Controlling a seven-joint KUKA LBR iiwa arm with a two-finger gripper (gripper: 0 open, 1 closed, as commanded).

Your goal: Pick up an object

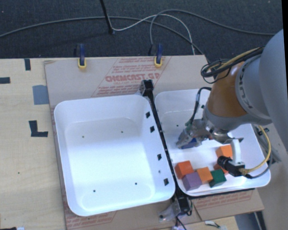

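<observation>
- Nearest the camera, along the front wall of the right bin (247, 184), sits a tight cluster of blocks: an orange block (183, 168), a purple block (191, 181) just in front of it, a second orange block (205, 175) touching the purple one's right side, and a green block (217, 177) at the end of the row
- Just right of that cluster, another orange piece (225, 151) lies partly under a white and black fitting on the arm, so its shape is hard to read
- Further back, near the middle of the same bin, the end effector (189, 139) is low over the bin floor, reaching in from the right below the orange band (224, 99)
- Something small and bluish shows at its tip, but whether that is an object or part of the tool I cannot tell, nor how wide the tip is spread or whether it grips anything
- To its left, the left bin (67, 142) lies beside the right one, a black divider strip (158, 135) between them
- Farthest back, two clamps (82, 57) pin the cardboard sheet to the worktop (13, 145)
- By my reading the step in hand is the descent or closing at a chosen spot, well apart from the block cluster
- The next move calls for a straight lift to show whether anything comes up; if nothing does, a fresh aim at the near blocks looks wiser
</observation>
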